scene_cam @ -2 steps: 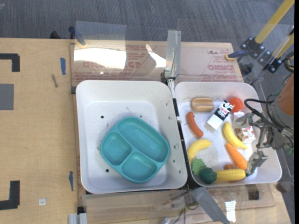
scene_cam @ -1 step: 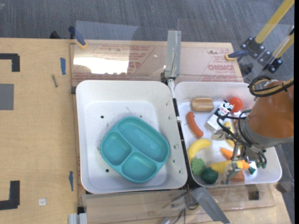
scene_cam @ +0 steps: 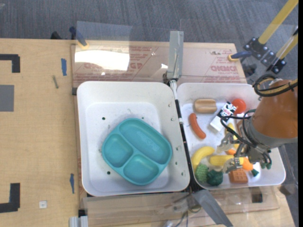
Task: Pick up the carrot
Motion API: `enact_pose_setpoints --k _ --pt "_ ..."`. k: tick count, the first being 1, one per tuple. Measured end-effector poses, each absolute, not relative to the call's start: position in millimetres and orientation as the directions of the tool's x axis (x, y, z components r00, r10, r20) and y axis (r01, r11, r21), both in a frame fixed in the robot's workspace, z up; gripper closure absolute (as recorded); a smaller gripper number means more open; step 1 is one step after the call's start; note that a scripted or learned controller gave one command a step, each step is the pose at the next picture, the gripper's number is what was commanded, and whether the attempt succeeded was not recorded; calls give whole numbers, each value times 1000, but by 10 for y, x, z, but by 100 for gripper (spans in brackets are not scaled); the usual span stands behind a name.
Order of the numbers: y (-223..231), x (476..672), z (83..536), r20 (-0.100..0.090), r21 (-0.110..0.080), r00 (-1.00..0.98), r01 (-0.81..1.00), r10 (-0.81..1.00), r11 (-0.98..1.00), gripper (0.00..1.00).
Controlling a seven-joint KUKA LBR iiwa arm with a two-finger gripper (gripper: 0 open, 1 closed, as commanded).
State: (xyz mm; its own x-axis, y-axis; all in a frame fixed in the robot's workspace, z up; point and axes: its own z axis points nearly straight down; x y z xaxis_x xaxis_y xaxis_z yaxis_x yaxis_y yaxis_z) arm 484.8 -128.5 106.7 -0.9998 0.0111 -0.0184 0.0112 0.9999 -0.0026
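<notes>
I see my grey and orange arm's gripper low in the right white bin, over a pile of toy food. The small orange carrot lies just under it, beside a yellow banana. I cannot tell how the gripper is set.

Arm with broad orange band, grey wrist housing below, black cables looped alongside, metallic claw assembly
</notes>
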Motion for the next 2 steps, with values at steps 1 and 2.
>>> enact_pose_setpoints --k 1,2 --pt "-759 4825 2117 -11 2 -964 266 266 964 100" --pt "-1369 4944 897 -9 -2 -995 -95 -95 995 100"
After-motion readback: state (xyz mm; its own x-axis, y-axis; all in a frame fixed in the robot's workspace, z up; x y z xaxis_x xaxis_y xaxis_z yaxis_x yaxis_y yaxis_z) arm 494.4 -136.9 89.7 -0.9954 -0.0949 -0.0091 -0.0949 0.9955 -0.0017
